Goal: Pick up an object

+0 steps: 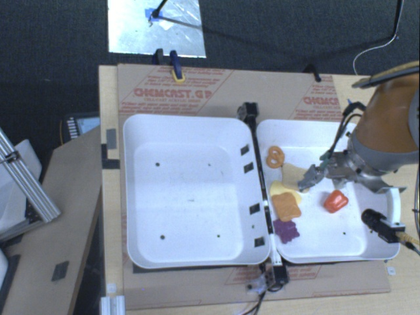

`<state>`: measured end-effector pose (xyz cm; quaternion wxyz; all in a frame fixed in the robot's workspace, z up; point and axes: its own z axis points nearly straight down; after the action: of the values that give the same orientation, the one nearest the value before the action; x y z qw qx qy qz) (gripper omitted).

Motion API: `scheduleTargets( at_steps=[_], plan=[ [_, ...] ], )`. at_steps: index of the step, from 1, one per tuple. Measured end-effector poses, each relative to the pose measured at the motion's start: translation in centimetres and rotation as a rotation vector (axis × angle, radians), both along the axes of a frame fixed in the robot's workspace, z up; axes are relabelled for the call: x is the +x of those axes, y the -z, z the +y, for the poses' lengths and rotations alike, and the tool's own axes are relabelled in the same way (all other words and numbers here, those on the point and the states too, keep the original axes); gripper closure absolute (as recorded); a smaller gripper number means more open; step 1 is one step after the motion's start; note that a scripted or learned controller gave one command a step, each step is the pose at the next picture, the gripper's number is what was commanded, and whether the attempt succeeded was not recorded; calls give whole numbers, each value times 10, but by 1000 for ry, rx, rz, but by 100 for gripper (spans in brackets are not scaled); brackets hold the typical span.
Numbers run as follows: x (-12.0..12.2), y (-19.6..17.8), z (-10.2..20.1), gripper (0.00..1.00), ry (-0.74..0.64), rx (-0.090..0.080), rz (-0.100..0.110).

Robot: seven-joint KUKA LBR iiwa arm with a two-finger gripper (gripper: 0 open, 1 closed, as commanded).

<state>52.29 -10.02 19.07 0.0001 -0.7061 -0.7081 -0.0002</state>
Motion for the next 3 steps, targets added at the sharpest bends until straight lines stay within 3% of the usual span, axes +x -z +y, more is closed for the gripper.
scheduleTargets(
  at_steps=[1,2,3],
  plan=[
    [1,-11,0,100,-2,0,-3],
    [23,-116,46,100,-7,0,-13],
    [2,-149,144,100,-10,2,-5]
  ],
)
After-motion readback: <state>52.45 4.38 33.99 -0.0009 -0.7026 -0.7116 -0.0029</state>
